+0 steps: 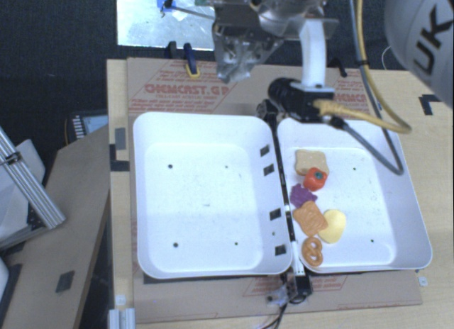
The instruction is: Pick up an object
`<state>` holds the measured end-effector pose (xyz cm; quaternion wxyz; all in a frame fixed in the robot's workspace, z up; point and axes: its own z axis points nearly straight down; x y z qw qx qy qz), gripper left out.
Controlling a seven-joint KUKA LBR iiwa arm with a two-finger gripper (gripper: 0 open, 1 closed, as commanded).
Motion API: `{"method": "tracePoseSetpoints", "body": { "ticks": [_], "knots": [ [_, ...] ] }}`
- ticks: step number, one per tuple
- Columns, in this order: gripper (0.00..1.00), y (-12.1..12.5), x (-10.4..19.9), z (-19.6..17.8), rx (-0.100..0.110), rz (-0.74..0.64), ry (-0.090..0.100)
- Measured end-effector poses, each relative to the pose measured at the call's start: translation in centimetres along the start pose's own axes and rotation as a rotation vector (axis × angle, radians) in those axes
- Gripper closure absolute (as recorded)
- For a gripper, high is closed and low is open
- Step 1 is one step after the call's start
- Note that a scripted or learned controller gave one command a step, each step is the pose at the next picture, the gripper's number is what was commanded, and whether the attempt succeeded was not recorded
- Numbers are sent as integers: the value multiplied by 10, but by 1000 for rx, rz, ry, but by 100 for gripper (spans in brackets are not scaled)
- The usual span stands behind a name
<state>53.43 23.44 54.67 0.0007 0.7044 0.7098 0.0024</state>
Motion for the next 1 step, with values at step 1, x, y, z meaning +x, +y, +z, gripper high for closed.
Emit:
{"method": "tracePoseSetpoints", "body": {
  "ticks": [1],
  "knots": [
    [0, 0, 0, 1, 1, -1, 0]
  ]
}}
